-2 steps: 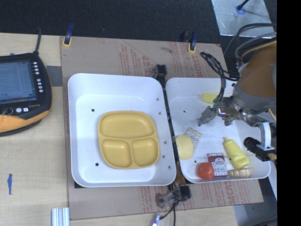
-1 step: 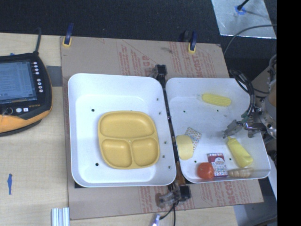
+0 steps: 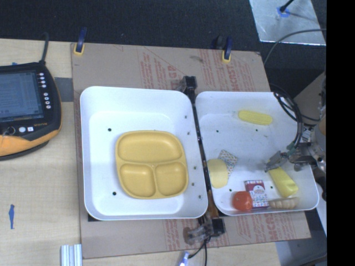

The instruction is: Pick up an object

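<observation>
Camera view: fingers (image 3: 283, 160) above yellow block (image 3: 283, 182)

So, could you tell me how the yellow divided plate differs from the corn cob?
The yellow divided plate lies in the left bin; the corn cob lies in the right bin. The plate is much larger, broad with three compartments; the cob is slim and elongated. Both are yellow.
</observation>
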`<state>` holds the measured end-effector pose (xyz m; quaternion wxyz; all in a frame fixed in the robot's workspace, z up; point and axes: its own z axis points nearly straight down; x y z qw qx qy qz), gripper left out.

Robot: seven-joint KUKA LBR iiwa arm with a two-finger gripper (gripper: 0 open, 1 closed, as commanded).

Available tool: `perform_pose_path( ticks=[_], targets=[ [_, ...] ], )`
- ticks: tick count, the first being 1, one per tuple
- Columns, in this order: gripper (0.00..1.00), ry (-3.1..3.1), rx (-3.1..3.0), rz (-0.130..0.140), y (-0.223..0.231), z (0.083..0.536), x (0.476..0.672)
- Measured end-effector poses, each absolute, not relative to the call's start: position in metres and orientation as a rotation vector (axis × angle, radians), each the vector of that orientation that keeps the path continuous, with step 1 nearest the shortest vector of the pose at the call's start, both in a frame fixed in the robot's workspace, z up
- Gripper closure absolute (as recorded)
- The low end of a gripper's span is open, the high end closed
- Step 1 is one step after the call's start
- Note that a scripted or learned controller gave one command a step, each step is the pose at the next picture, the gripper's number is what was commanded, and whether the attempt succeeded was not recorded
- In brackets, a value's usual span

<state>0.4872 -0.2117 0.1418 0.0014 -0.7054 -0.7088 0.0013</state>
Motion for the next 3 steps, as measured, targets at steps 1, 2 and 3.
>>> perform_pose_path(
  ticks=[1,2,3],
  targets=[
    [0.00,-2.225,-2.216,0.001,-0.202,0.134,0.577],
    [0.00,-2.224,-2.215,0.005,-0.212,0.139,0.477],
    [0.00,-2.226,-2.211,0.005,-0.212,0.091,0.500]
  ],
)
